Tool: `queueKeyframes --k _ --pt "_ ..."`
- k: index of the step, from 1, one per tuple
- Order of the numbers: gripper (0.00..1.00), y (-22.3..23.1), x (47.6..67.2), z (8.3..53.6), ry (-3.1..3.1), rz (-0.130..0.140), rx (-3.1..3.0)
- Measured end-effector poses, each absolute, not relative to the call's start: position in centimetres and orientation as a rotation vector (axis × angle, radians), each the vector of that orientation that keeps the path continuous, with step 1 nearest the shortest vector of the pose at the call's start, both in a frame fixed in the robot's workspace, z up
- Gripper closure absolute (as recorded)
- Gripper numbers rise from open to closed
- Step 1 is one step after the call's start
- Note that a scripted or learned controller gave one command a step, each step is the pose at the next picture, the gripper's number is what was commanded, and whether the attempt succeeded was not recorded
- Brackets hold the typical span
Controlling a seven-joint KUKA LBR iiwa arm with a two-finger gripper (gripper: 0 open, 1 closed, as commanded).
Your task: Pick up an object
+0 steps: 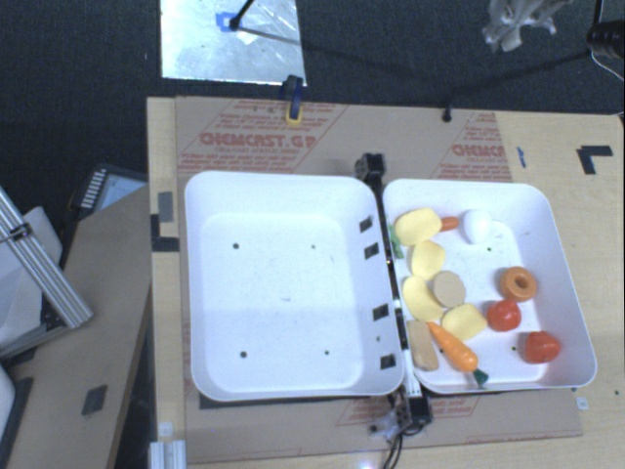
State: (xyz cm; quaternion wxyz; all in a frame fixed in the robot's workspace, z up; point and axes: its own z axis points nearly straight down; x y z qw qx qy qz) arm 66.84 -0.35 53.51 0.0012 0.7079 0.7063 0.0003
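The right white bin [564, 262] holds several toy foods. Yellow pieces [417, 226] lie along its left side, next to a tan disc [448, 288] and a carrot [454, 347]. A white egg [477, 225] sits near the far wall. A brown donut [517, 283], a red tomato [504, 315] and a red pepper [540, 346] lie toward the right. My gripper [516, 22] hangs high at the top right, beyond the bench's far edge, well away from both bins, with nothing seen in it.
The left white bin [283, 281] stands beside the right one, joined by a black divider [381, 262]. A shiny metal sheet [232, 25] lies on the dark floor at the back. A yellow clamp [293, 115] sits on the bench's far edge.
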Motion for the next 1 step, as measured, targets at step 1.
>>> queueKeyframes --k 1 --pt "1.00 -6.68 66.80 53.55 2.214 0.001 2.224"
